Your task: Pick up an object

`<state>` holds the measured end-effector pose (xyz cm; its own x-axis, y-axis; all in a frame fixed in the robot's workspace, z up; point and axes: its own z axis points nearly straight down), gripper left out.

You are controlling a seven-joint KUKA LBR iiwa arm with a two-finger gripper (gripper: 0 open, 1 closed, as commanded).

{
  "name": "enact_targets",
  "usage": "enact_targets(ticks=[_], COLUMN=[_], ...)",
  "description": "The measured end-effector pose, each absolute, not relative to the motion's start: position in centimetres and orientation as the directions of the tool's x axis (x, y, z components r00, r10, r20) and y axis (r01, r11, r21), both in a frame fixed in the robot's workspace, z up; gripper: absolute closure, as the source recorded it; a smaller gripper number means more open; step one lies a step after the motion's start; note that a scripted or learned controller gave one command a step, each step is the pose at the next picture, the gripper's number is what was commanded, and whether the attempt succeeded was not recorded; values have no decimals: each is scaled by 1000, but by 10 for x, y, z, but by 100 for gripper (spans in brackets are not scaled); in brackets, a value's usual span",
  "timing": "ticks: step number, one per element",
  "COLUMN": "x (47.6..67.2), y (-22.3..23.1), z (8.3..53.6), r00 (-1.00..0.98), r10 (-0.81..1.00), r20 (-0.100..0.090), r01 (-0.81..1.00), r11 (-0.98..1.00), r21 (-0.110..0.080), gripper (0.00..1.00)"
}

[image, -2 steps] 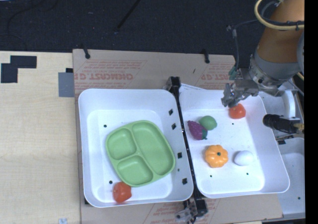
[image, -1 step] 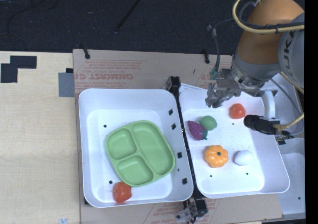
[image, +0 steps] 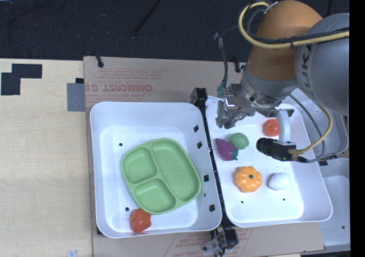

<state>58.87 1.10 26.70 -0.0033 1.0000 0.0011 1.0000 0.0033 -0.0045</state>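
Hovering at the top left of the right bin [image: 319,204], the gripper [image: 226,118] is too murky to tell whether it's clenched or released. Just below it: one green ball [image: 239,140] touching one purple eggplant [image: 226,149]. Further down, one orange pumpkin [image: 248,178] and one white egg [image: 279,181]. One tomato [image: 270,127] to its right. Far lower-left, one green tray [image: 161,175] and one red strawberry [image: 140,220] share the left bin [image: 108,119]. Pale wooden counter [image: 40,164], dark floor [image: 125,11] behind.

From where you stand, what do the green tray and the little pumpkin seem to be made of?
Green tray: likely moulded plastic, matte; even pale colour and smooth rounded dividers between three compartments. Pumpkin: probably toy plastic or rubber; uniform orange, soft sheen, moulded ribs. Too small to tell which.
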Motion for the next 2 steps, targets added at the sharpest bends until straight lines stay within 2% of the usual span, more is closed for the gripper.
enact_targets(ticks=[1,2], x=[602,605], y=[52,103], z=[251,246], r00=[-3,-4], r10=[1000,1000], r20=[0,1], r01=[1000,1000], r11=[3,4], r21=[-4,-3], gripper=[100,100])
